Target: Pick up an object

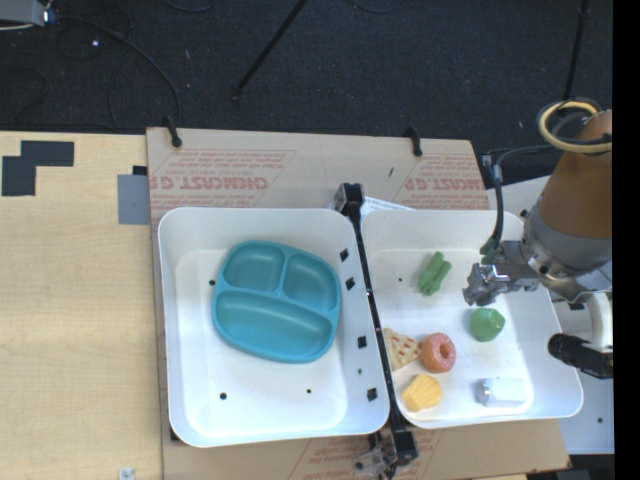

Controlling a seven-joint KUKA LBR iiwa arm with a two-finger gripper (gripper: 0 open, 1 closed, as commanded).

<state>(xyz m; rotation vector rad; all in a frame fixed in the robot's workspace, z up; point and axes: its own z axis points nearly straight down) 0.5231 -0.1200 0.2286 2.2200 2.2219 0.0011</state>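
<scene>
- Claw (484,290) hangs over the right bin (560,393), just above a green ball (487,324); its grip cannot be told.
- Donut (437,352) sits nearby.
- Blue plate (277,301) fills the left bin (190,388).

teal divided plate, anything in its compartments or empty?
Empty. The teal plate lies flat in the left bin, and all three compartments show bare teal. The toy food sits in the right bin.

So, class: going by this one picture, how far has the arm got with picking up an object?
Done: the gripper has reached the right white bin, just above the round green toy. In hand: nothing visibly held. Left: grasp and lift; the green pea-pod toy, pink doughnut and yellow toy lie untouched.
</scene>
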